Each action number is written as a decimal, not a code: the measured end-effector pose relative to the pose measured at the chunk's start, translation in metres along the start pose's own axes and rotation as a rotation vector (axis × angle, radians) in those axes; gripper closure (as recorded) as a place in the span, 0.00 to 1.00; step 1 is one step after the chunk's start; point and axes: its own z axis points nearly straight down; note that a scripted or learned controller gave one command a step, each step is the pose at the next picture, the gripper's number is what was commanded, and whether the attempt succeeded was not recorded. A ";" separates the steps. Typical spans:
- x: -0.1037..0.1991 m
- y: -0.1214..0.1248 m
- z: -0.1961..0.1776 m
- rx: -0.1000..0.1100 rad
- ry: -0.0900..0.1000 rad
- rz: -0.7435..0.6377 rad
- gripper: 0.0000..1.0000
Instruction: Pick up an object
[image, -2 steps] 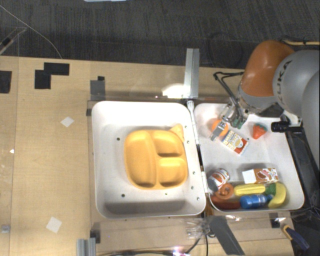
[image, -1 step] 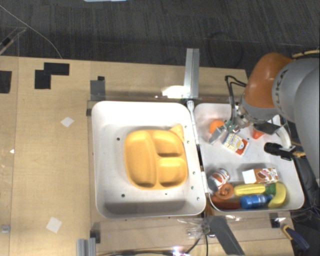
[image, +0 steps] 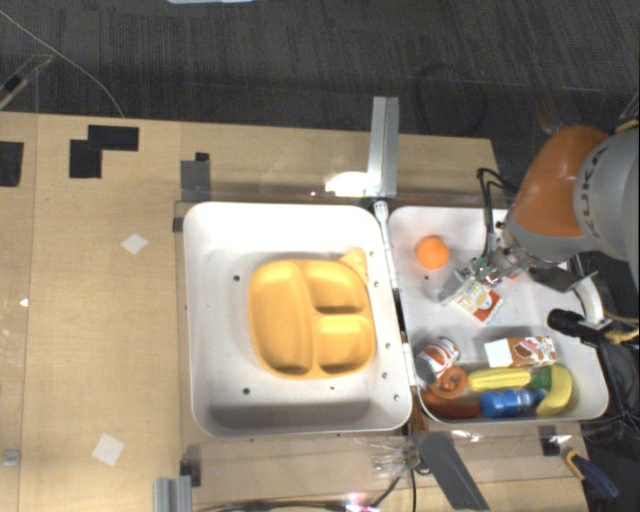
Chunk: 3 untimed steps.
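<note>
Toys are sitting piled along my right bin's near edge.
I'm hovering the gripper over a packet; can't tell its state.

The arm is a thick grey tube with a rounded orange band above the wrist. Black cables loop beside the band on its left. The small pincer seems to be pale metal, though it is too blurred to be sure.
</note>
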 end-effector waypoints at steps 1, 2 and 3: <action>-0.031 0.051 0.008 0.002 0.002 -0.097 0.00; -0.077 -0.032 -0.058 -0.004 -0.009 -0.049 0.00; -0.049 -0.002 -0.068 -0.001 -0.001 0.049 0.00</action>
